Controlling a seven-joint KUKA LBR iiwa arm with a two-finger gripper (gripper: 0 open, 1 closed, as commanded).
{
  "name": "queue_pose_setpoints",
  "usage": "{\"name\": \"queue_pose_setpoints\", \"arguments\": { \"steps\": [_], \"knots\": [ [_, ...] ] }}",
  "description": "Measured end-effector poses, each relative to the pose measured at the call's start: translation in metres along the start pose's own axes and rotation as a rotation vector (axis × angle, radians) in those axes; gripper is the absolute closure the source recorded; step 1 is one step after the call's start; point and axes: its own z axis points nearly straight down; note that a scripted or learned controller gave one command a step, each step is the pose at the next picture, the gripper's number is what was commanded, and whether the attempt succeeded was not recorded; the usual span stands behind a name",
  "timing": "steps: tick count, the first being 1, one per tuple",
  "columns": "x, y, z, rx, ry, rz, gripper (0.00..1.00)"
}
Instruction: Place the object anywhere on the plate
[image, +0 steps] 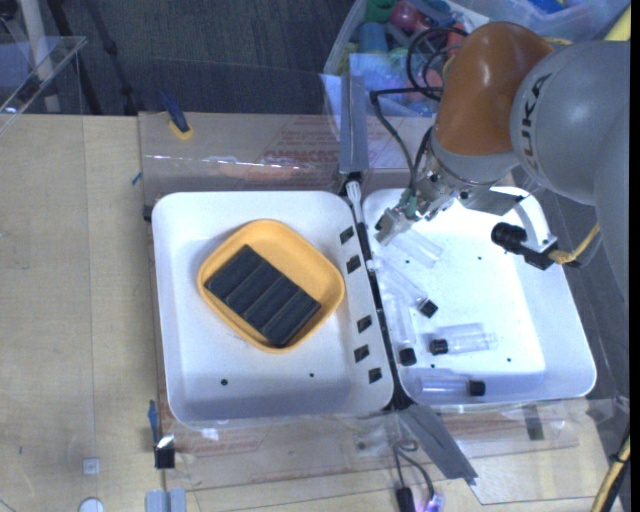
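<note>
A yellow square plate lies tilted in the left bin. A black ribbed slab rests flat on it and covers most of its middle. My gripper hangs low over the far left corner of the right bin, close to the divider between the bins. A clear tube lies just beside it on the bin floor. More clear tubes with black caps lie nearer the front: one at the middle and one along the front wall.
The divider between the bins carries several small black tabs. A clear plastic sheet lies behind the left bin. Coloured clutter and cables sit at the back behind the arm.
</note>
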Motion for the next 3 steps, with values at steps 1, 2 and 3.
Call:
{"name": "queue_pose_setpoints", "arguments": {
  "steps": [1, 2, 3],
  "knots": [
    [0.031, 0.005, 0.000, 0.000, 0.000, -0.255, 1.00],
    [0.080, -0.006, 0.001, 0.000, 0.000, -0.339, 1.00],
    [0.080, -0.006, 0.000, -0.001, 0.000, -0.339, 0.00]
  ]
}}
